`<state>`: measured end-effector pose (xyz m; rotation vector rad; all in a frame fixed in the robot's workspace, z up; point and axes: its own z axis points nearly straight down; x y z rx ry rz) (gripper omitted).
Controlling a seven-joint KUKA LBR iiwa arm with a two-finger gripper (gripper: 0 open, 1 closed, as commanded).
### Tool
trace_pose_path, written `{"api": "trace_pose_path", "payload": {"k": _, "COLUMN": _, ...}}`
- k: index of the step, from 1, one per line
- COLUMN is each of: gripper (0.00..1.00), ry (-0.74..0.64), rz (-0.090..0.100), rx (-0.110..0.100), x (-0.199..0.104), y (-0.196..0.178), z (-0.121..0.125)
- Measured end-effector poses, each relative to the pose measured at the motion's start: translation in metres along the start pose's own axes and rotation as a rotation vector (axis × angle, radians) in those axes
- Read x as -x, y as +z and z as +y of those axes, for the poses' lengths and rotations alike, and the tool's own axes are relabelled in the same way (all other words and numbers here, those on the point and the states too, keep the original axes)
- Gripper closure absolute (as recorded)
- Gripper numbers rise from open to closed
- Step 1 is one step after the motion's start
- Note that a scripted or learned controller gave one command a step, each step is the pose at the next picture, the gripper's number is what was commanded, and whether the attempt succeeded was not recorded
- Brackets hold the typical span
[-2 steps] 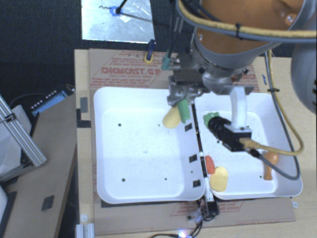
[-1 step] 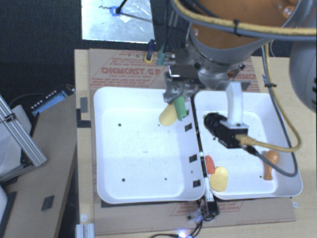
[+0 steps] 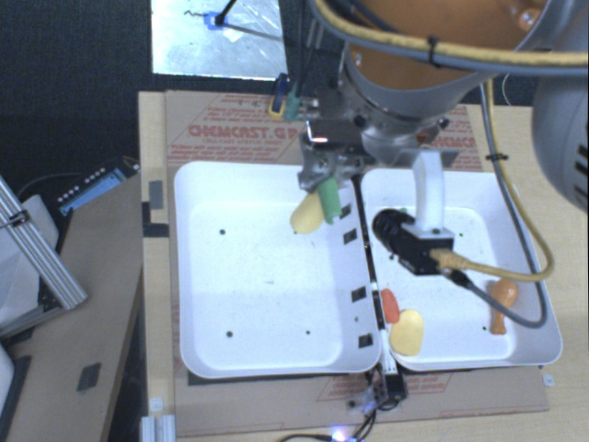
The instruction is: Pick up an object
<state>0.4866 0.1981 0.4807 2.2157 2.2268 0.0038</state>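
Over the left bin, near its upper right corner, my pincer is clenched on a green stick-like piece between its fingers. A pale yellow lump sits at the stick's lower-left, touching it; same object or not, can't tell. Stick's long axis runs near vertical in the camera view. Judging lift next.

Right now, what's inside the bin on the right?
In the right bin I see a yellow piece touching an orange-red piece by the divider, and an orange thing near the far wall. A black device and the arm hide part of the floor.
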Motion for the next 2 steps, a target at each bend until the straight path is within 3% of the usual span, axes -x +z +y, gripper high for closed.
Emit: {"api": "trace_pose_path", "payload": {"k": 2, "gripper": 1.0, "ry": 0.003, "rz": 0.001, "rx": 0.001, "x": 0.004, "y": -0.032, "z": 0.0}}
